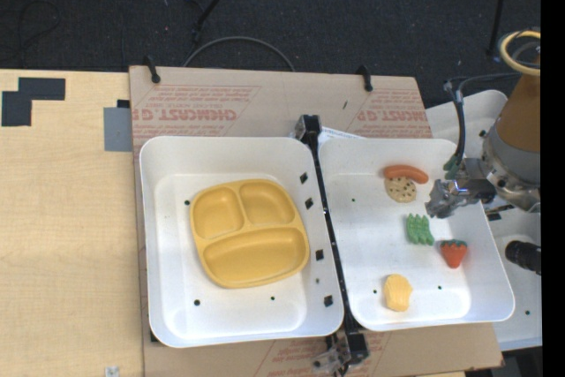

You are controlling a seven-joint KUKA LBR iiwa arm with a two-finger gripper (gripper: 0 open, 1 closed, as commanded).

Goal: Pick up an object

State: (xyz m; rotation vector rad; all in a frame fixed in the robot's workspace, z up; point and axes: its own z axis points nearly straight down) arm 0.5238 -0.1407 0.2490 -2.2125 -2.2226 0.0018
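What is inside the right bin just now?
Right bin holds a sausage, cookie, green piece, strawberry and yellow piece. The pincer covers some floor.

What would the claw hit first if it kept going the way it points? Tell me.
The claw points left and down over the right bin. The green toy lies nearest that line, so probably that first, though height above the bin is unclear from this slant.

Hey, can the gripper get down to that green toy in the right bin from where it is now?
Probably yes. The gripper hangs just up and right of the green toy, with bare bin floor around it. The strawberry lies close by, lower right, but apart from it.
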